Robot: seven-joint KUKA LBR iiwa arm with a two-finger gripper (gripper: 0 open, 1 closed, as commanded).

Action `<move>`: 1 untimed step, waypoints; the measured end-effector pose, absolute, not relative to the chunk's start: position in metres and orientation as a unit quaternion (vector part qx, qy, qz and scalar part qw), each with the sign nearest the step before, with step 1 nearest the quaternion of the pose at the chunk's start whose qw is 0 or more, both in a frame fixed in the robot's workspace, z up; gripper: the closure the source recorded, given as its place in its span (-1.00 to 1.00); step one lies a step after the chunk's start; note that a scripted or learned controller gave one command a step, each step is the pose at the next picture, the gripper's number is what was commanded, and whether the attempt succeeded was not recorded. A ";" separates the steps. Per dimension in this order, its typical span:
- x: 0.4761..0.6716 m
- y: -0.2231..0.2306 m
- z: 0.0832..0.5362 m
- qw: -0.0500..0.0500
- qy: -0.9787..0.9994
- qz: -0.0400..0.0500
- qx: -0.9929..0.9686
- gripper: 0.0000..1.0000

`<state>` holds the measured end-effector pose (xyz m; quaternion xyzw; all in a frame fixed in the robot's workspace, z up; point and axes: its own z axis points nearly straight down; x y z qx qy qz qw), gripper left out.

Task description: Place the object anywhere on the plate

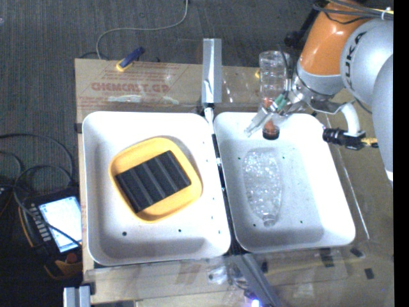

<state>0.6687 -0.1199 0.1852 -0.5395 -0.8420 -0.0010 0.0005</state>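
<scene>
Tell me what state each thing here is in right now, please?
Clear crinkled plastic bottle: lying on its side in the right white bin, red cap toward the far wall.
Yellow square plate with black ribbed insert: flat in the left white bin, nothing on it.
Tool: at the bottle's cap end.

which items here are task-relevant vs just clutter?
Task-relevant:
- clear plastic bottle, lying in the right bin
- yellow plate with a black ridged insert, in the left bin
- gripper, over the right bin's far edge

Clutter:
- blue-and-yellow marker on the cardboard
- tablet on the floor, left
</scene>
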 end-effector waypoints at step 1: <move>0.665 -0.158 0.202 0.000 -0.741 0.001 -0.672 1.00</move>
